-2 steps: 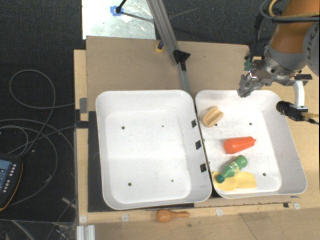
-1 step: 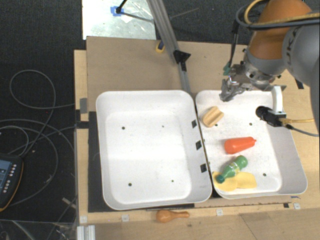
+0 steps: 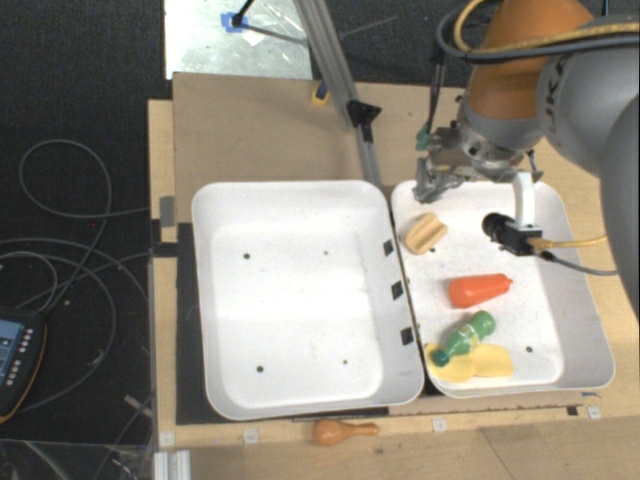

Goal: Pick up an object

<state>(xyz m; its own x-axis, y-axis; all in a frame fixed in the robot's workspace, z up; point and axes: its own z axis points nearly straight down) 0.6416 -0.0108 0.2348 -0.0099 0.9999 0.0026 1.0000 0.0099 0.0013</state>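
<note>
The right white bin (image 3: 585, 318) holds a tan bread-like block (image 3: 424, 233) near its far left corner, an orange carrot-shaped piece (image 3: 479, 289) in the middle, and a green bottle-shaped toy (image 3: 468, 335) lying on yellow pieces (image 3: 480, 365) at the front. My gripper (image 3: 433, 185) hangs over the bin's far left corner, just above and behind the tan block. I see nothing held in it.
The left white bin (image 3: 300, 298) sits beside the right one, with black clips along the shared wall. An orange pear-shaped toy (image 3: 340, 430) lies on the bench in front of the bins. A slanted metal pole (image 3: 335, 58) crosses behind the bins.
</note>
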